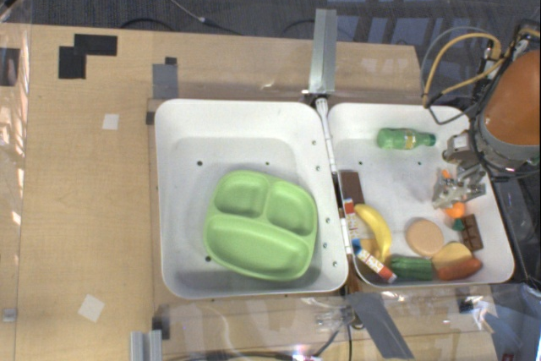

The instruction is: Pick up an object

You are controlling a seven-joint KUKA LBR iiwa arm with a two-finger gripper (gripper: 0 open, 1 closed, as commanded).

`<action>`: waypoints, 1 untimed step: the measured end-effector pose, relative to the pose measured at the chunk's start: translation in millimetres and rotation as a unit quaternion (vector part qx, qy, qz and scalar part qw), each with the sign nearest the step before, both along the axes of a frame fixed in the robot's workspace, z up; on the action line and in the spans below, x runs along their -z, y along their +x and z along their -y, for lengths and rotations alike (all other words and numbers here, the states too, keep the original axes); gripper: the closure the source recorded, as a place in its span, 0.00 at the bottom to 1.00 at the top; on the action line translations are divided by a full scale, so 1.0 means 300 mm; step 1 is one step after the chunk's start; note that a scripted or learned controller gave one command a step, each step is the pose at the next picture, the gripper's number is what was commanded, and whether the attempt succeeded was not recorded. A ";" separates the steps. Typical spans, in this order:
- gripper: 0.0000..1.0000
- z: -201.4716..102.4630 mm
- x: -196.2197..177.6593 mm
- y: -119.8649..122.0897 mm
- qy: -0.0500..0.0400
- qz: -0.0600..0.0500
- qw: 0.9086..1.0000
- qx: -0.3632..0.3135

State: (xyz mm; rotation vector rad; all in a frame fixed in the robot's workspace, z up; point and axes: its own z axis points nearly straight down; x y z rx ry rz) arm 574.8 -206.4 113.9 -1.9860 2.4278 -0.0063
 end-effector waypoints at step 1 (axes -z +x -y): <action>1.00 -0.070 -0.521 0.051 -0.002 0.007 1.000 -0.009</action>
